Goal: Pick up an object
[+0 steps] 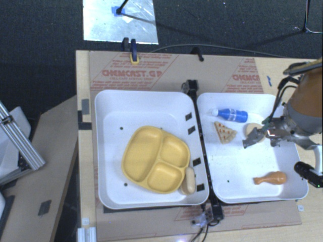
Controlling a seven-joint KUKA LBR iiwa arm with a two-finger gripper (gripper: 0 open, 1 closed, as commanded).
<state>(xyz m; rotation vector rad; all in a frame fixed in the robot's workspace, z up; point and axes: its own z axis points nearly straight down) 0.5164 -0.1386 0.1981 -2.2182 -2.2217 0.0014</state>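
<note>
The right bin (237, 193) holds several small items. A blue bottle (232, 115) lies on its side at the back, with a pizza slice (224, 132) just in front of it. A tan round piece (251, 129) sits to the right of the slice, and a brown drumstick (270, 178) lies near the front right corner. My gripper (262, 140) hangs over the right side of this bin, right beside the tan round piece and partly covering it. Its fingers stand open with nothing between them.
The left bin (113, 110) carries a yellow divided plate (154, 158), and a beige bread roll (189, 180) rests against the plate's front right edge. Black clips run along the wall between the bins (194, 135). The arm (308, 107) fills the right edge.
</note>
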